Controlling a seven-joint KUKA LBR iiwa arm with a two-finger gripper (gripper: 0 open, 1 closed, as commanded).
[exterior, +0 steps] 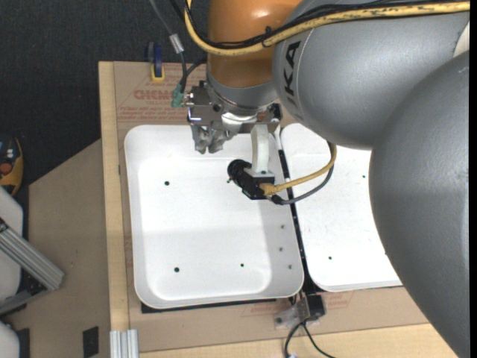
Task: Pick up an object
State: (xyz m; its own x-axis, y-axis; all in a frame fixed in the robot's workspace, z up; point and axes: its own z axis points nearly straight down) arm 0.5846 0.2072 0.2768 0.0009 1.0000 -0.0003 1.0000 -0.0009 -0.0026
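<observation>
My gripper (209, 139) hangs below the orange band of the arm, over the far part of the left white bin (149, 222), close to its back wall. The wrist body hides its tips, and I make out nothing between them. The left bin's floor is white with a few small dark dots (166, 184). A white bracket (261, 149) and a black connector (244, 177) with a yellow cable hang from the wrist beside the gripper, over the bin's right side.
The right white bin (343, 245) lies beside the left one and is mostly covered by the grey arm. Both rest on a brown board (119, 200). A blue and yellow clamp (156, 62) sits at the board's far edge. Cables trail at the front edge (305, 312).
</observation>
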